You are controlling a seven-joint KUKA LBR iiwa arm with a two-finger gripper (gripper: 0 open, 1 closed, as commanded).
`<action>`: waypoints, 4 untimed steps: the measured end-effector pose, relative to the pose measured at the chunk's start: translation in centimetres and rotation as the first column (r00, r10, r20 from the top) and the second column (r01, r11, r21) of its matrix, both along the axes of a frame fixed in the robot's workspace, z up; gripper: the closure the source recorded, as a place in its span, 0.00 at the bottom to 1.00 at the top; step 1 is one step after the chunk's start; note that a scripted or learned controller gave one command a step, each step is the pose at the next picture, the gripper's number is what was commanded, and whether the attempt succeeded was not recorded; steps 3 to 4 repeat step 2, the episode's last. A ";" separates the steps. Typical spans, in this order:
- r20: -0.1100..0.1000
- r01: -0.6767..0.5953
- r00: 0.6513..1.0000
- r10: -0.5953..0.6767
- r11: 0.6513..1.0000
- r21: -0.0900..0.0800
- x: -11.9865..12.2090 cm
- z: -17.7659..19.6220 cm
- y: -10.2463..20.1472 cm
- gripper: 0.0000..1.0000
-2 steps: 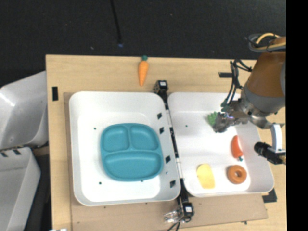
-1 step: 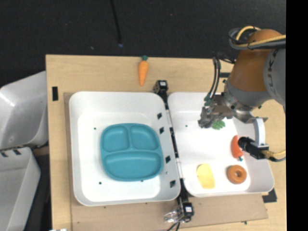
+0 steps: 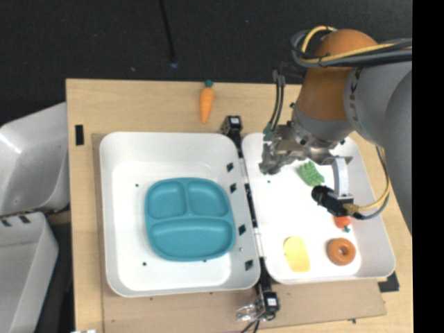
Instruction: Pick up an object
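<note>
The right bin [image 3: 277,207] holds a green ridged piece [image 3: 311,174], a yellow block [image 3: 297,253] and a brown ring-shaped donut [image 3: 340,251]. A small red-orange piece [image 3: 341,220] lies near the black cable fitting. My gripper [image 3: 272,162] hangs low over the back left of the right bin, left of the green piece. Nothing shows between its fingers. The arm's orange band [image 3: 326,89] rises above it.
A teal divided plate [image 3: 188,218] lies in the left bin [image 3: 118,186]. A toy carrot [image 3: 206,103] rests on the wooden bench behind the bins. A white object [image 3: 28,165] stands at the far left. Black clips run along the seam between the bins.
</note>
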State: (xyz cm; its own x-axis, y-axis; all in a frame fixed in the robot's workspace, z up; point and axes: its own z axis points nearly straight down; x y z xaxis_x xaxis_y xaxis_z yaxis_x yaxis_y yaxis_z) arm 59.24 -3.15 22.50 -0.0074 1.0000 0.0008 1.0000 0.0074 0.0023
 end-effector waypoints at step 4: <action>0.001 0.001 1.000 -0.001 1.000 0.001 3.2 0.6 8.8 1.00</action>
